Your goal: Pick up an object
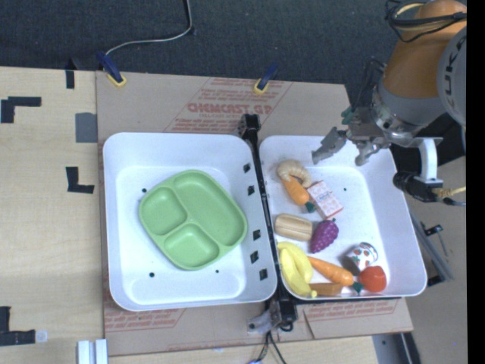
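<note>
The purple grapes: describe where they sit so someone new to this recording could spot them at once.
Look at the right bin, the one crowded with toy food. Near its middle, just right of the tan bread roll and below the small pink carton, lies the bunch of grapes. It is the one purple, knobbly piece among orange, yellow and red neighbours.

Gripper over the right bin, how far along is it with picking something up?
Done: the gripper hangs open above the right bin's far edge. In hand: nothing sits between its fingers. Left: descend and close on one item; the toy foods, such as the carrot and purple grapes, lie on the bin floor.
</note>
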Controlling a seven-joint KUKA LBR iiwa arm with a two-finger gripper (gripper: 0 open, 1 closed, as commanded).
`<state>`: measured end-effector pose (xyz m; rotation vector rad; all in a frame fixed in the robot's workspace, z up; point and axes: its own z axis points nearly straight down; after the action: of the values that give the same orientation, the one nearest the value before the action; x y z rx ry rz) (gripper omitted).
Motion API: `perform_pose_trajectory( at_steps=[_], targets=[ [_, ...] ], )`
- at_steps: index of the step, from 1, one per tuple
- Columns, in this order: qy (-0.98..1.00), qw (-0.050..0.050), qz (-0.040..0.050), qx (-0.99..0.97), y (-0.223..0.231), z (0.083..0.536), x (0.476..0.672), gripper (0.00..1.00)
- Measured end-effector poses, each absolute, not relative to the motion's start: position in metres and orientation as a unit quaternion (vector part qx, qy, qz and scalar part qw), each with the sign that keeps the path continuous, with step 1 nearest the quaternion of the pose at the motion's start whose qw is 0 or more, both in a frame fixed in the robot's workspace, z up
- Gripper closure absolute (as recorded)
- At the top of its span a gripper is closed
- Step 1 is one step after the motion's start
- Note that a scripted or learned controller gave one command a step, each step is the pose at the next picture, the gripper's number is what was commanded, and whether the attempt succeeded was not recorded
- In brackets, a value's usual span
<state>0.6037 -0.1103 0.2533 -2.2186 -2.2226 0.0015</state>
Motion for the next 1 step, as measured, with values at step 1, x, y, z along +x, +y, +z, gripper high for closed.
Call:
perform_pose_trajectory(
  at_steps=[1],
  targets=[
    [-0.708, 0.001, 0.0009, -0.706, -0.0986, 0.1062, 0.6462, 0.0]
  ],
)
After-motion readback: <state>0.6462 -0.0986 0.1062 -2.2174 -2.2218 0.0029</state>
